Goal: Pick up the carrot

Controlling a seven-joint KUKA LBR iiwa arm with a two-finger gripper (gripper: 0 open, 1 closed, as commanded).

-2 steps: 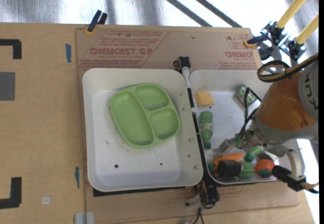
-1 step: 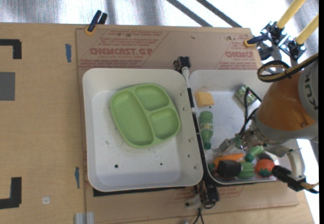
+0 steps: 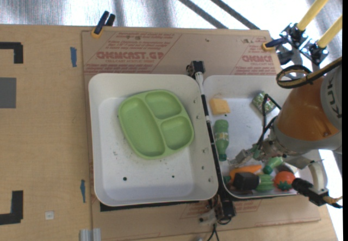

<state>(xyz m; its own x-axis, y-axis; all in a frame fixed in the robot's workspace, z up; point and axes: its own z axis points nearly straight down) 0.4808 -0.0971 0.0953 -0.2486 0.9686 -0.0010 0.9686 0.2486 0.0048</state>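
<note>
At the lower right of the frame, the grey metal claw (image 3: 260,153) hangs low just above the slim orange carrot (image 3: 246,170) in the right shallow white bin (image 3: 239,101), seemingly poised to grasp, though I cannot tell its state.

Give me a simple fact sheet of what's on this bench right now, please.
left bin: shallow white bin holding a green three-compartment plastic plate
right bin: shallow white bin with a yellow wedge, a green bottle, an orange carrot, a black block
arm: grey with orange band, over the right bin
pincer: low, just above the carrot
</note>
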